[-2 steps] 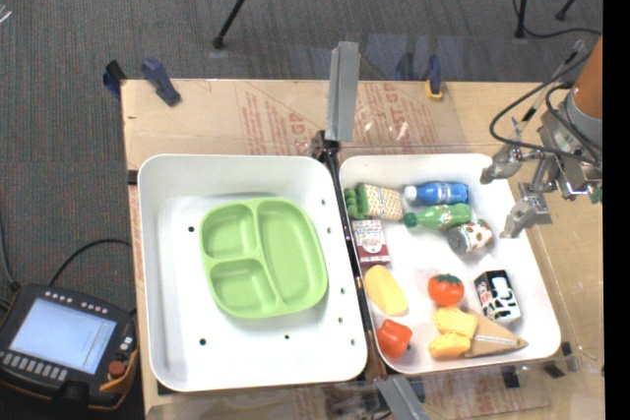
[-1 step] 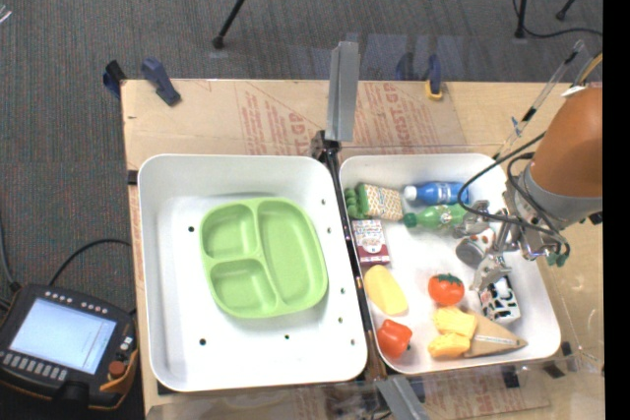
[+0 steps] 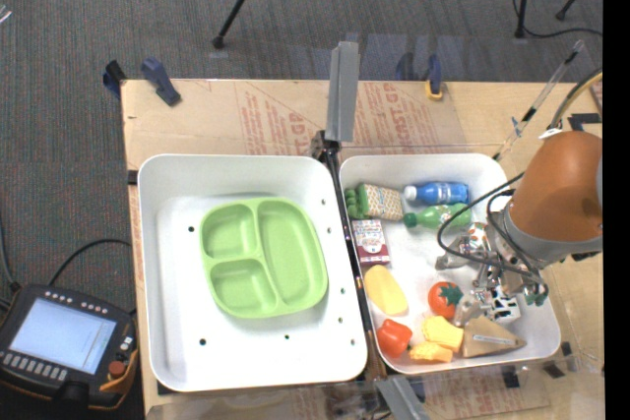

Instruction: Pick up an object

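Several toys crowd the right bin [image 3: 532,180]'s near edge: red pepper [image 3: 393,337], yellow cheese blocks [image 3: 440,334], tan wedge [image 3: 485,339]. Gripper [image 3: 489,295] hangs low just behind them, beside the tomato [image 3: 446,298]; whether it grips anything, cannot tell. Judged step: descent onto a target, likely the tomato or wedge. Next move calls for centring, then closing. Farther back: blue bottle [image 3: 436,193].

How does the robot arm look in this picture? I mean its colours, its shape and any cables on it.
The arm enters from the right as a rounded, bulbous body with a broad orange band and grey beneath. Thin black cables loop from it over the right bin. The gripper is a cluster of small grey metal parts, too cluttered to read in detail.
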Available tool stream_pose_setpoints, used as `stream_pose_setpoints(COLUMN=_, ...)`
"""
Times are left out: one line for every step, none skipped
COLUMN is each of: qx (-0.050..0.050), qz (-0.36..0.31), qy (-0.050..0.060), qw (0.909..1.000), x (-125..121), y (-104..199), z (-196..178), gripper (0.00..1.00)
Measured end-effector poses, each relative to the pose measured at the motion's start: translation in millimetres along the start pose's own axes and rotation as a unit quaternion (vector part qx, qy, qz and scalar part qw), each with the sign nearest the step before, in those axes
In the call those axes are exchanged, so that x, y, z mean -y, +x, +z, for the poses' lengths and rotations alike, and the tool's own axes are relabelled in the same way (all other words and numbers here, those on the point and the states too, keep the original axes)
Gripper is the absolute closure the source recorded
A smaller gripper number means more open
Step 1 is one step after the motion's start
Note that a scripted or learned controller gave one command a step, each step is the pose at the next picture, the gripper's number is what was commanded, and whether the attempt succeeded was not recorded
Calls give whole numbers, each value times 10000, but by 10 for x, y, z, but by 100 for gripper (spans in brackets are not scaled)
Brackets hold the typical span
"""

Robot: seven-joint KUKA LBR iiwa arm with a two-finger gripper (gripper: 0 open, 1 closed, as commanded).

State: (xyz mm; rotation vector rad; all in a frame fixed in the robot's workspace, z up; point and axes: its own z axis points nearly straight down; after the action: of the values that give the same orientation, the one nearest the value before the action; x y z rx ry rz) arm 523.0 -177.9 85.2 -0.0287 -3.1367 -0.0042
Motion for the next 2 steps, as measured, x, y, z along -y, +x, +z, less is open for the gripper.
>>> stream_pose_setpoints(qx=46, qz=-559, qy=16, qw=9984, x=-936, y=-981, z=-38, gripper=0)
stream_pose_setpoints(qx=23, qz=-451, qy=10, qw=9990, x=-551, y=-395, z=-22, gripper=0)
